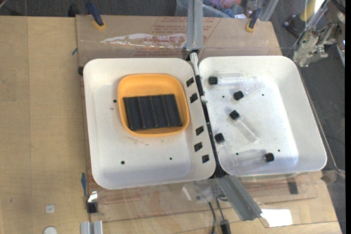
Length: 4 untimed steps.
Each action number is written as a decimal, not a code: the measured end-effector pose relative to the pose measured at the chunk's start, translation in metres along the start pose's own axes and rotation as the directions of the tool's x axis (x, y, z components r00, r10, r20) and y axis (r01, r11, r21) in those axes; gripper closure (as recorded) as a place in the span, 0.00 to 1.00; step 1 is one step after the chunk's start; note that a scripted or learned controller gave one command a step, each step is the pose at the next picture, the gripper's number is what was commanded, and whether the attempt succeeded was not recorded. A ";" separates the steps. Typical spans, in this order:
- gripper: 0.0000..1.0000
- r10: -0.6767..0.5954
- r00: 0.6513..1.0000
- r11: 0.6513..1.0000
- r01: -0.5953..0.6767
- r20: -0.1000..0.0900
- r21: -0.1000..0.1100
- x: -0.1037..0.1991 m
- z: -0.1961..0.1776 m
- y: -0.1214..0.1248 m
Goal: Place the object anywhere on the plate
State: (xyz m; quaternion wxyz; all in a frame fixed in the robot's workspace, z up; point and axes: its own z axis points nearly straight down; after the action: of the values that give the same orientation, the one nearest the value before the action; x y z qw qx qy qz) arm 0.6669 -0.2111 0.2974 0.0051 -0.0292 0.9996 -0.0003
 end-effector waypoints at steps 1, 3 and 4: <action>1.00 -0.010 1.000 1.000 0.010 0.001 0.000 -0.002 -0.022 -0.010; 1.00 -0.504 0.864 0.864 0.504 0.002 0.000 -0.002 -0.131 -0.011; 1.00 -0.755 0.656 0.656 0.755 0.003 0.000 -0.002 -0.140 -0.011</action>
State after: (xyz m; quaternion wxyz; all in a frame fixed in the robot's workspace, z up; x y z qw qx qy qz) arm 0.6681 -0.2215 0.4369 0.0057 -0.4414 0.8973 -0.0017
